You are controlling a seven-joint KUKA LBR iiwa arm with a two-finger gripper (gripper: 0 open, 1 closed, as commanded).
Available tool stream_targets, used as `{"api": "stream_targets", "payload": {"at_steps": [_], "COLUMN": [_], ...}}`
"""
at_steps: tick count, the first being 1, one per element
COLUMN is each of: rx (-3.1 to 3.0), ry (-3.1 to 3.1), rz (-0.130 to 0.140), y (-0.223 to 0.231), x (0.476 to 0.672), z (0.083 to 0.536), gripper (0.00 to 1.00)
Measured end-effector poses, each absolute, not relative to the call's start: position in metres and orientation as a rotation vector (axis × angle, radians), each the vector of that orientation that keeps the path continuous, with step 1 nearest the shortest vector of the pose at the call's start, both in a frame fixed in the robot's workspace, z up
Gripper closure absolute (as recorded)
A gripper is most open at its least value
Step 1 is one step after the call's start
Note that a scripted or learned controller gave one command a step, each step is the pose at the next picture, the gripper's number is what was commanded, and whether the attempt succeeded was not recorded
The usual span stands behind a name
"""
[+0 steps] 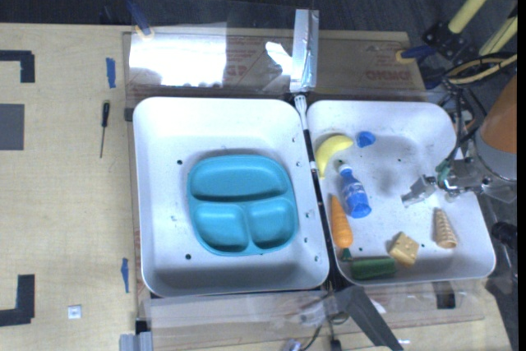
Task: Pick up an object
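Trouble loomed as the gripper (421, 188) hung over bare floor of the right bin (411, 117), whether open or shut unclear; a descent there would likely grab nothing. Nearby lay one cone (445, 228), bottle (354, 193), carrot (340, 224), banana (332, 150), cracker (403, 247).

Bright, even overhead light filled the scene, and both white bins (156, 144) stood out sharply against the tan bench (57, 201). A hard glare washed out the clear panel (205, 57) behind the left bin. Shadows were soft and short under the blue tray (242, 201). The picture was slightly soft and grainy, darkest across the floor at top.
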State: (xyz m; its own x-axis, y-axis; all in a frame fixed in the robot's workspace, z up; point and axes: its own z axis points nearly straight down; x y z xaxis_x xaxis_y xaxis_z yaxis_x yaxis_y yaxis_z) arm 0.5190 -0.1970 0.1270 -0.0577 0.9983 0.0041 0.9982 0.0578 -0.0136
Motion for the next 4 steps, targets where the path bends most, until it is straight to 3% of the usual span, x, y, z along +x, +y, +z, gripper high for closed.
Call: {"api": "stream_targets", "payload": {"at_steps": [1,2,3,4], "rx": [-2.083,-2.088,-1.912,-2.467], "ry": [-2.341,-2.338,-2.498,-1.933], "rz": [-0.013,-0.006,-0.003,0.007], "y": [-0.21,-0.213,-0.185,-0.127], "x": [0.491,0.491,0.482,0.48], "z": [0.093,0.099,0.215,0.196], "gripper": [0.0,1.0,1.0,1.0]}}
